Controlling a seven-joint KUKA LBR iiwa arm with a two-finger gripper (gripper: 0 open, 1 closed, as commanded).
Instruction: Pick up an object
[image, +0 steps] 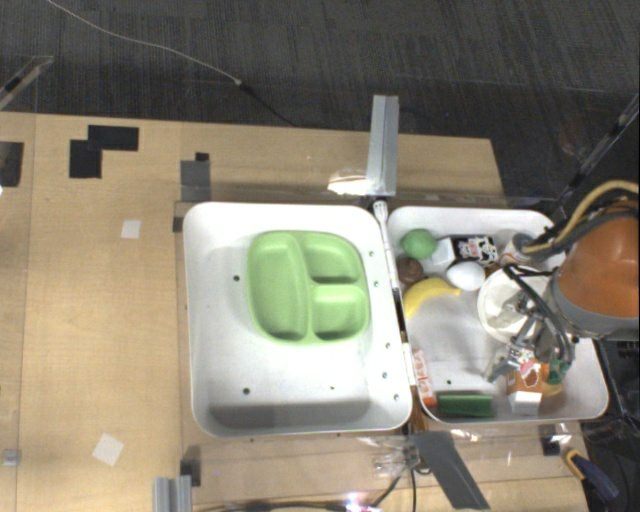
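At the right bin's (590, 405) near-right corner the tool (525, 352) hangs over a small orange object (528, 377) – directly below it, no sideways offset needed. Green block (465, 405) lies just left, long axis along the near wall. Cables clutter the tool; can't tell open or closed, or any contact.

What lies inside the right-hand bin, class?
The right bin holds a green ball, a banana, a white egg-shaped thing and a dark green block. The arm covers its right part.

A green divided tray (305, 285) fills the left bin (215, 330); the end effector (520, 352) hangs over the cluttered right bin (450, 375).
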